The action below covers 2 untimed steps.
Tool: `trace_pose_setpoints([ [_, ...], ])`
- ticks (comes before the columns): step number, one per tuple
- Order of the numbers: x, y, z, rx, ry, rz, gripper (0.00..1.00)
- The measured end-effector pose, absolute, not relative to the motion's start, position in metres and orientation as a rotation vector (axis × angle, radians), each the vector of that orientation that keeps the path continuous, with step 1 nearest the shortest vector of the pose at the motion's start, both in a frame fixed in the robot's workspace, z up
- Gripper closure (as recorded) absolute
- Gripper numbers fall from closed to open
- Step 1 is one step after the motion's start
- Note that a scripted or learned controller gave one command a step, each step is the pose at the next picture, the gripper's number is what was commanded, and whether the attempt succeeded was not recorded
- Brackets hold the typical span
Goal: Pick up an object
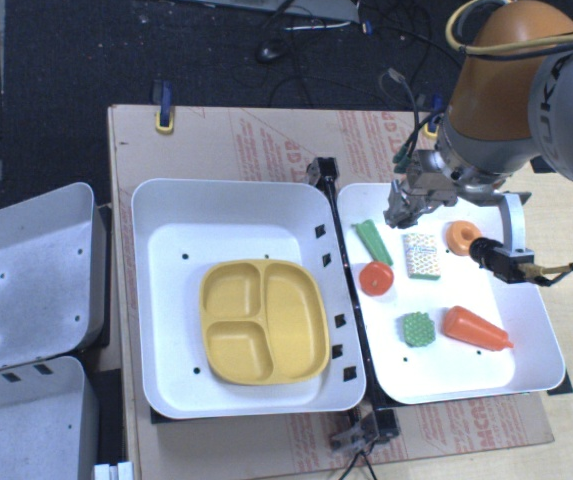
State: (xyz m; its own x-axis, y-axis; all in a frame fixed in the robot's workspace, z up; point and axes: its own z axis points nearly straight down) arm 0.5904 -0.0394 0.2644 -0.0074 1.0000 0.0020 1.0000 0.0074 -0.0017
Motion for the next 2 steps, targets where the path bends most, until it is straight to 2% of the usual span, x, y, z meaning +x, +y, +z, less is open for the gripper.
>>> trace_pose_setpoints([
  [1, 0.591, 0.024, 0.255, -2.209, -2.229, -0.001, 1.00],
  [2, 0.583, 0.082, 0.258, -2.211, -2.230, -0.002, 1.00],
])
